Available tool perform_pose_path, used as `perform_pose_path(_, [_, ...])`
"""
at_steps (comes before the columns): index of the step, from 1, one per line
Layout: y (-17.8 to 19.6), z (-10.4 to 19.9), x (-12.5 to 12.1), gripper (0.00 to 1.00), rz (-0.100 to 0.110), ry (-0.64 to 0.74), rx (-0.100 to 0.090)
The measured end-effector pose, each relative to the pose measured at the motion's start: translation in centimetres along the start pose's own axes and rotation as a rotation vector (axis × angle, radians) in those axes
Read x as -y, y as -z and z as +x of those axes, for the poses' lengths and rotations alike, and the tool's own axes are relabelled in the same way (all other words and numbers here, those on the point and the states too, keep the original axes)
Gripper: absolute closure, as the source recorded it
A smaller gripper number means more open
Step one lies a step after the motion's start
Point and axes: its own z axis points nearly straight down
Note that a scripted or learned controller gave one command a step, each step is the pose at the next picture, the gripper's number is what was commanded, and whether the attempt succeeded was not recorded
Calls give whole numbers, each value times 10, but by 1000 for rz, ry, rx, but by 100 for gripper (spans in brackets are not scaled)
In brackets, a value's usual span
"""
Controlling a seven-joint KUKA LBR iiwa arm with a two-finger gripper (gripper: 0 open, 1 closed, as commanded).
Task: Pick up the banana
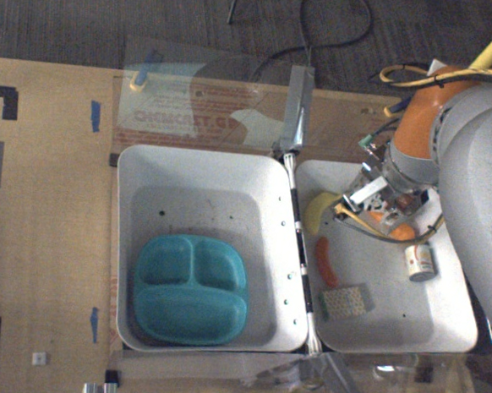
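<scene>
The end effector hangs low over the back part of the right bin, and you cannot tell what it is doing with its grip. Just beside it, on the side facing the left bin, sits a pale yellow thing that could be the banana, though it is too blurry to be sure. A small orange piece peeks out right beneath the arm's wrist. A little can lies near it, toward the front. A red-orange stick shape and a speckled sponge rest further to the front. Well away, in the left bin, is a teal plate with three parts.
</scene>
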Motion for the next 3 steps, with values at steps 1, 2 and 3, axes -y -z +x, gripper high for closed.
perform_pose_path(1, [1, -59, 74, 0, -13, 19, -14])
perform_pose_path(2, [1, 6, 24, 0, -10, 93, -8])
perform_pose_path(3, [13, 5, 22, 100, -14, 92, -9])
